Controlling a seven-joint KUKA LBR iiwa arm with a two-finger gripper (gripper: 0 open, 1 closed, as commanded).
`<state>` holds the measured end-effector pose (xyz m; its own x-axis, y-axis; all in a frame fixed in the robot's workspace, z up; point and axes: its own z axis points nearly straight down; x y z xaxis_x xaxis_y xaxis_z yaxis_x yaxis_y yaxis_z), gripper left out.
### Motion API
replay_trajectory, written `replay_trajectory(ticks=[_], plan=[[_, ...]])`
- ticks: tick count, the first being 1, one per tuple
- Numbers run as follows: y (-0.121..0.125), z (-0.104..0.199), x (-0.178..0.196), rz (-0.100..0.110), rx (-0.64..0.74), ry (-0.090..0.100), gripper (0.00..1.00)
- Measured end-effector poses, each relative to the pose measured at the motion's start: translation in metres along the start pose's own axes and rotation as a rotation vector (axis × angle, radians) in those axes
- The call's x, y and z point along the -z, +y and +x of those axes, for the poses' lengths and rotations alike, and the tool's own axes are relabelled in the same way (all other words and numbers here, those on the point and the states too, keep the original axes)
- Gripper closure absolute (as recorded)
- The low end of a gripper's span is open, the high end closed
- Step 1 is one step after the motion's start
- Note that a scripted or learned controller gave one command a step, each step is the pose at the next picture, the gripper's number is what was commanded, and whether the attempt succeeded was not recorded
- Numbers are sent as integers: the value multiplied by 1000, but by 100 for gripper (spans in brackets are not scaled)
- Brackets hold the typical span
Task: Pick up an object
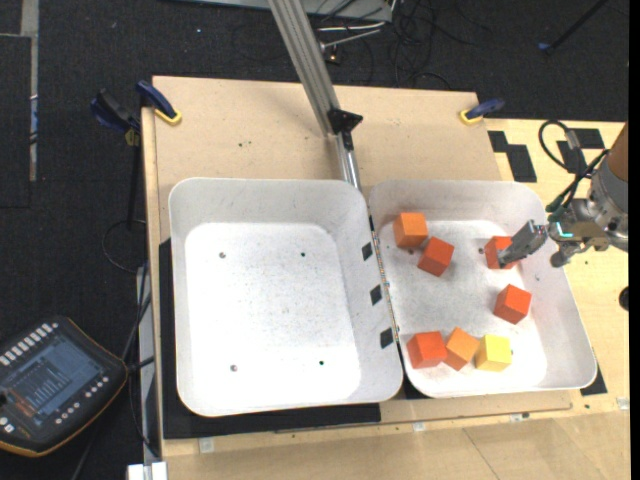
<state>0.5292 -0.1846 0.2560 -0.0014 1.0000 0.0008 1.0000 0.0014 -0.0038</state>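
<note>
Now the pincer (522,244) hangs right beside the red block (497,252), just to its left; whether it's apart or clamped, I cannot tell.

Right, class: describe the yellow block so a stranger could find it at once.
Look in the right-hand bin, along its near edge, where three blocks sit in a row. The yellow block is the rightmost, beside a light orange block; it is the bin's one yellow cube.

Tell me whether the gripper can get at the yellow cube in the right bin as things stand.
Probably yes. The yellow cube lies uncovered near the bin's front edge; an orange cube touches its left side, the other sides look free. The gripper is above the same bin.
</note>
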Motion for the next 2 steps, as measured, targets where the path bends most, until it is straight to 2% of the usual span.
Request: replay_trajectory(ticks=[1, 2], plan=[[1, 0, 2, -4, -1, -1, 0], [-5, 4, -61, 3, -2, 1, 0]])
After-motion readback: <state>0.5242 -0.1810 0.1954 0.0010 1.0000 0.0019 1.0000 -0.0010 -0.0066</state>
